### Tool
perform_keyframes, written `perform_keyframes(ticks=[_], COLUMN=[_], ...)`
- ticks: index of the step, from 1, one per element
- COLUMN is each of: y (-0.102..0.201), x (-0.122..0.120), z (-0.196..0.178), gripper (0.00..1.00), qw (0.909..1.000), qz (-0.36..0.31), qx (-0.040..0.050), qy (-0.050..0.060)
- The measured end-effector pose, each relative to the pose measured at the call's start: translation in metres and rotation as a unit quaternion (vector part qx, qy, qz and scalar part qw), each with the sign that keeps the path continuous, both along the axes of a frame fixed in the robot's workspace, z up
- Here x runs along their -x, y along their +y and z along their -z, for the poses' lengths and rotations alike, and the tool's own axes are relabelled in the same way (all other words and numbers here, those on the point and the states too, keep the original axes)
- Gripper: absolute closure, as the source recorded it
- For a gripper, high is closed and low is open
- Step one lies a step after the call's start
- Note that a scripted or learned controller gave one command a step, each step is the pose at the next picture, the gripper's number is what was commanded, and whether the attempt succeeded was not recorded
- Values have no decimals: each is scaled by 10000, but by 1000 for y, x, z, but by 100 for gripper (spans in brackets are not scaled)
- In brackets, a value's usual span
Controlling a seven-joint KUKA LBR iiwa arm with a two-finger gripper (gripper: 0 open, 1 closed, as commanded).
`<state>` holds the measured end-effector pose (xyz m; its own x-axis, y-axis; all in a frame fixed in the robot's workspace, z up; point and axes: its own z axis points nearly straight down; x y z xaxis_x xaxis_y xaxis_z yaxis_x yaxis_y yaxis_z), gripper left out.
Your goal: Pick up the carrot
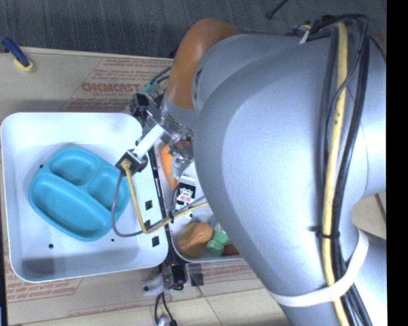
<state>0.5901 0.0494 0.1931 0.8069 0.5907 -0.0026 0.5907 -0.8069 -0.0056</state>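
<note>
Carrot, the long orange one point(165, 161), lies in the right white bin point(183, 250), just under my pincer point(177, 141). I cannot tell how my pincer stands. My big grey arm point(279, 155) hides most of that bin. Left sits a blue plastic tray point(78, 192) in the left white bin point(13, 182).

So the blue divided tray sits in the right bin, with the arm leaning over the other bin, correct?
Not quite. The camera view shows the blue divided tray in the left bin. The arm leans over the right bin, covering most of it.
</note>
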Motion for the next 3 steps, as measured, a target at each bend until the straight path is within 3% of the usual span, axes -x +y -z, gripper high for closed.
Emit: perform_keyframes(ticks=[1, 2, 3], y=[56, 120, 67], x=[66, 117, 117], z=[-51, 0, 98], gripper=[0, 0, 0], qw=[9684, 9768, 9984], qz=[-2493, -2139, -554], qx=[-12, -6, -47], qy=[31, 42, 73])
